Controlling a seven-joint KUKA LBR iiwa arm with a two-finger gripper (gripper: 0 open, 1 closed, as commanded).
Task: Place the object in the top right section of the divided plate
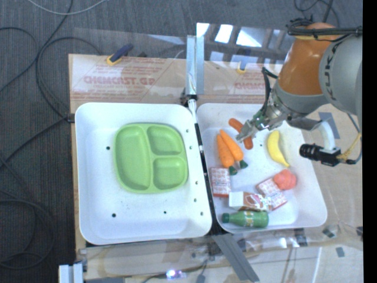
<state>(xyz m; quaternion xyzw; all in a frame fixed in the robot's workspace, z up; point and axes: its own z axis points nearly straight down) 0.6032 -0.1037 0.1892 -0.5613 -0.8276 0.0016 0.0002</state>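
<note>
Camera view: gripper [246,133] hangs low in right bin [318,217], just right of carrots [228,149], over a small sausage [241,131]. Can't tell if claw's open or closed. Plate [151,157] sits well left; center on one item w/ carrots clear.

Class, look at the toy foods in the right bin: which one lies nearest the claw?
The small red sausage, right under the claw. The carrots lie to its left and the banana to its right, both farther off.

A grey-and-orange arm [306,69] reaches into the right bin [318,214], its gripper [252,128] over a small red sausage [241,131] beside two carrots [228,149]; the green divided plate [150,158] sits in the left bin [94,217].
</note>
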